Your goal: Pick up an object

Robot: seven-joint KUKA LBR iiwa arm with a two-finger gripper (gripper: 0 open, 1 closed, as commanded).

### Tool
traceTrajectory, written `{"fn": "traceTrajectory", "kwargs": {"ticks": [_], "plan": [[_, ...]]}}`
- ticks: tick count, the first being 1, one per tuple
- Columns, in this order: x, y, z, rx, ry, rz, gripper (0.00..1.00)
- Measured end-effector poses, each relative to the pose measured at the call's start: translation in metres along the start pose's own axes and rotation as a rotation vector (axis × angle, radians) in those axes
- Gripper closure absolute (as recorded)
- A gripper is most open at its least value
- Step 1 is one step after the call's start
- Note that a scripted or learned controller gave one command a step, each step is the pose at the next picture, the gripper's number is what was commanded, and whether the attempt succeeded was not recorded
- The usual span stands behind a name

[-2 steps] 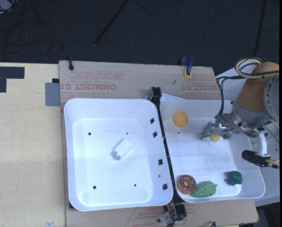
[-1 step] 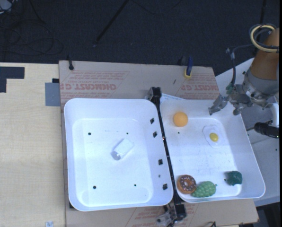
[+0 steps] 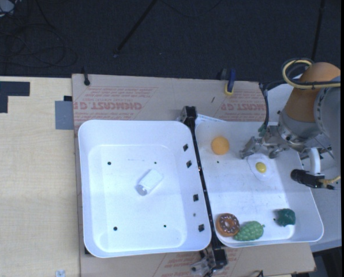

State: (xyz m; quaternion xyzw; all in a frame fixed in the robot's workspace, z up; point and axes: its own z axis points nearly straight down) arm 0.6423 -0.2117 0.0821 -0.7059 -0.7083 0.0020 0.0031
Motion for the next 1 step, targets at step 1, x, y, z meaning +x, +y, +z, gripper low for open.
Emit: {"fn": "traceTrajectory", "kwargs": {"ticks": [1], "plan": [[-0.0024, 0.0018, -0.0820, -0.012, -0.003, 0.001, 0.00]]}}
